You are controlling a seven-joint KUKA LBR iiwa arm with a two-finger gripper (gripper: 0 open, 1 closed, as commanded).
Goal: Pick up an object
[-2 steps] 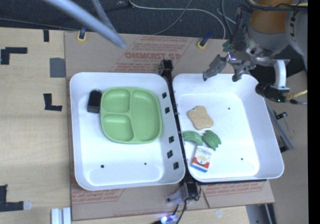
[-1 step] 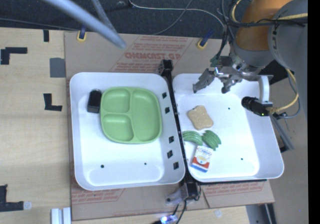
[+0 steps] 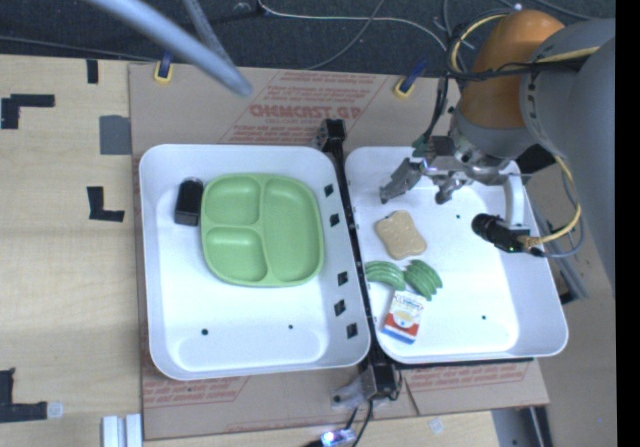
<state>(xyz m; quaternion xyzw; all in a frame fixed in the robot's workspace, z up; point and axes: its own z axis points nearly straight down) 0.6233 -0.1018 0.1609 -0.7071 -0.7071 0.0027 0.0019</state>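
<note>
Nearest in the right bin (image 3: 520, 325) lies a small white carton (image 3: 403, 318) with red and blue print too small to read. Just beyond it sit green pea pods (image 3: 408, 275), then a tan cracker (image 3: 400, 234). The left bin (image 3: 170, 265) holds a green divided plate (image 3: 264, 229) beside a black block (image 3: 188, 202). Above the cracker the claw (image 3: 420, 185) hangs with fingers apart, holding nothing. Farther back, cardboard (image 3: 300, 100) on the surface reads CHEMCAST GP

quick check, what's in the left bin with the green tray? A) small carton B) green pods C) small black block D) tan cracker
C: the black block sits against the green tray's left edge in the left bin; the other three lie in the right bin.
</note>
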